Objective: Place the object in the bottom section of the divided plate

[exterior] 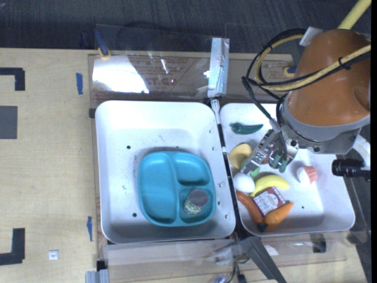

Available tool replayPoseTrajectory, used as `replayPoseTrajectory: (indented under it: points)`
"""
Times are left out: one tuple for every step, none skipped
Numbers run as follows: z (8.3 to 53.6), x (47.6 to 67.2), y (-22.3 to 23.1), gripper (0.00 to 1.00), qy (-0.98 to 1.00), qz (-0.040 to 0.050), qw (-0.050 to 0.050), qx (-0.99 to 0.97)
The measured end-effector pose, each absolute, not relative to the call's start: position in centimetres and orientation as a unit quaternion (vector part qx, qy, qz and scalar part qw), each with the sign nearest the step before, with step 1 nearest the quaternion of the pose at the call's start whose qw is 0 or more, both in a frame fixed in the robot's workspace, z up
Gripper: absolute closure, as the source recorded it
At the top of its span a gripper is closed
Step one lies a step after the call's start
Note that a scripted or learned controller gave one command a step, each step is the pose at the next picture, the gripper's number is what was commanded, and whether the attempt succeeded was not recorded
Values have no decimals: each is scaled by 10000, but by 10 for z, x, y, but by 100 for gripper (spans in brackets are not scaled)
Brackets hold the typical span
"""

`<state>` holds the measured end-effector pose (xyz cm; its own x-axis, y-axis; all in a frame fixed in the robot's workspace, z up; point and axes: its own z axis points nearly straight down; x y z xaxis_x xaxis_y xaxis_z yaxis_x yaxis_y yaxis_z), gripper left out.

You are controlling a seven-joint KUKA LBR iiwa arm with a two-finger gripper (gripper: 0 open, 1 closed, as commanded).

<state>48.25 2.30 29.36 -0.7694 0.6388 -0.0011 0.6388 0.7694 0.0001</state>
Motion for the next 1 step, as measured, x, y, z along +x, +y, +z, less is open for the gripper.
replayPoseTrajectory:
  points:
    - [377, 481, 8, 100, 9600, 4, 18, 2798]
